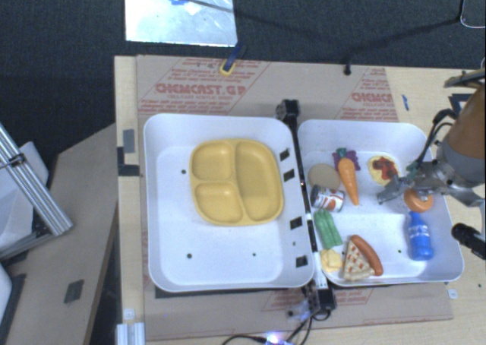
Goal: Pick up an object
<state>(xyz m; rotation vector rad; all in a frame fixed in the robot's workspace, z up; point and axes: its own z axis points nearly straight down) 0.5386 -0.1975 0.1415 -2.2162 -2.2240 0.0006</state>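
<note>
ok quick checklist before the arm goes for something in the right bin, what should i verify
1. Gripper over the right white bin: ok.
2. A thing between its fingers: cannot tell; they sit among the round orange toy and the yellow-and-red toy.
3. Finger opening: cannot tell.
4. Blue plastic bottle lying apart from its neighbours: ok.
5. Orange toy carrot free to grasp: not ok, crowded by the small can.
6. Yellow divided plate alone in the left white bin: ok.
</note>
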